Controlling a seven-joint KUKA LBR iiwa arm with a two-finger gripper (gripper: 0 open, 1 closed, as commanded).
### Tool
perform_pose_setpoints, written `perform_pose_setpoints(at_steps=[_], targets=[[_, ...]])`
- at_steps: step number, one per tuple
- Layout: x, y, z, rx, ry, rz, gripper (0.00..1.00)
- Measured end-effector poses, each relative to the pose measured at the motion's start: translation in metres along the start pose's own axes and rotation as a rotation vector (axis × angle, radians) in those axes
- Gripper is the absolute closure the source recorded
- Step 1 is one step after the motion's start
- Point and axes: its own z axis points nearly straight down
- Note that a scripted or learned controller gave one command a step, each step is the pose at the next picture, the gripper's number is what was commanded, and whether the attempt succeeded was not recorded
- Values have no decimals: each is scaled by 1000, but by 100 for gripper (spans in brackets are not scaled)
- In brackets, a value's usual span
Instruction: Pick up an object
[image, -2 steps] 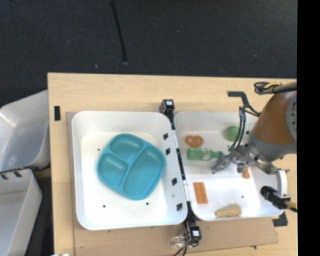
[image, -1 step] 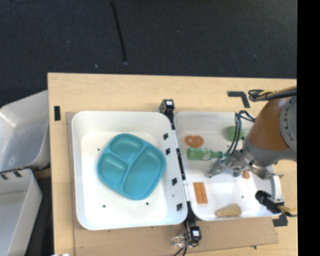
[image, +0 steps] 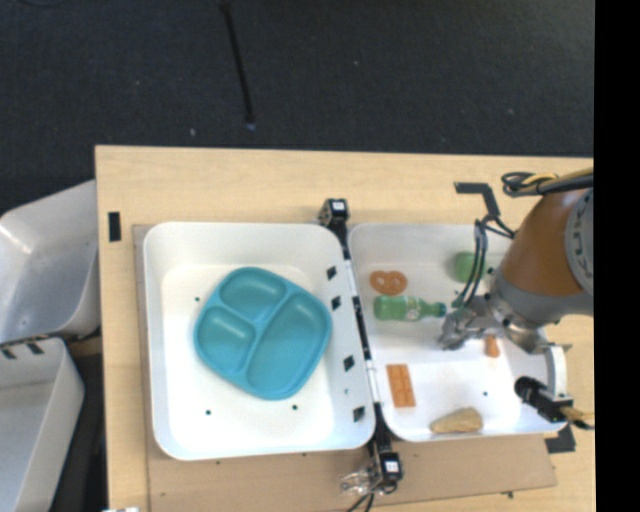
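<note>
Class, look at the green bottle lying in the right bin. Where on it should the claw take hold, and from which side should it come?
Probably the bottle's wide green body, from straight above. It lies on its side, long axis running left-right in the right bin, so fingers should straddle it front and back. The narrow neck end sits close to the claw, offering less surface.

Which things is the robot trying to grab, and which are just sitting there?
For the job:
gripper
green bottle
orange block
brown round piece
tan wedge
green ball

Just sitting there:
blue divided plate
left bin
</note>
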Motion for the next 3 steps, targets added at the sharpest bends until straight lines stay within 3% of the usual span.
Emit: perform_pose_setpoints(at_steps=[1, 3], targets=[[-1, 7, -63, -4, 0, -11, 100], [-7, 7, -151, -4, -1, -12, 100]])
